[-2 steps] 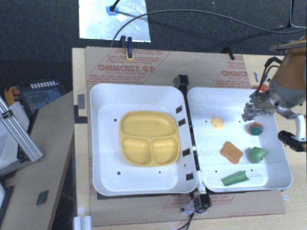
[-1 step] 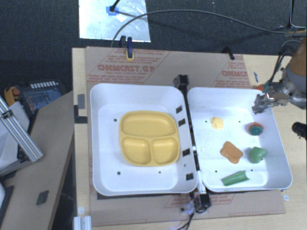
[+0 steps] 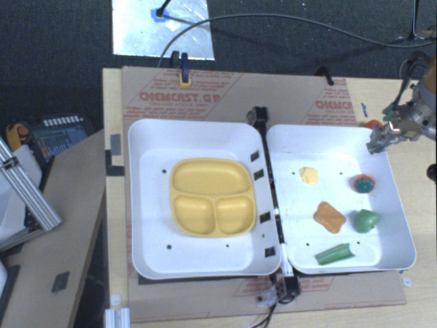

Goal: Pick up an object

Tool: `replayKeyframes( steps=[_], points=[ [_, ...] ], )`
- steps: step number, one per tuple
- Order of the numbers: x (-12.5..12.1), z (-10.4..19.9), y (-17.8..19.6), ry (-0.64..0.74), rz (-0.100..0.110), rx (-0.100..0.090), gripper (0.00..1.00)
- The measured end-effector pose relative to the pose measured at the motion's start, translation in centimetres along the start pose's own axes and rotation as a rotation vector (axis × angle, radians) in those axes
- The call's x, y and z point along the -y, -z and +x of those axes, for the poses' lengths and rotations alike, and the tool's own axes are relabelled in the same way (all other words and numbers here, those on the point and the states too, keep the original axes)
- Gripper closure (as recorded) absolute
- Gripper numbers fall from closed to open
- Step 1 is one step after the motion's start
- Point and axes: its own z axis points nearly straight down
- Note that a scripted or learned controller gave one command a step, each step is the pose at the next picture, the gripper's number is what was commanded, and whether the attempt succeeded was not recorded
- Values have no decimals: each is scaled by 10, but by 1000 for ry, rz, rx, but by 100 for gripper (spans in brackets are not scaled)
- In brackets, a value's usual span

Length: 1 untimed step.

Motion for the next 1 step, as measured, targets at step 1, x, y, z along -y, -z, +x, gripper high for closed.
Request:
replayKeyframes(
  steps=[1],
  points=[
    [-12, 43, -1, 3, 2, -2, 100]
  ],
)
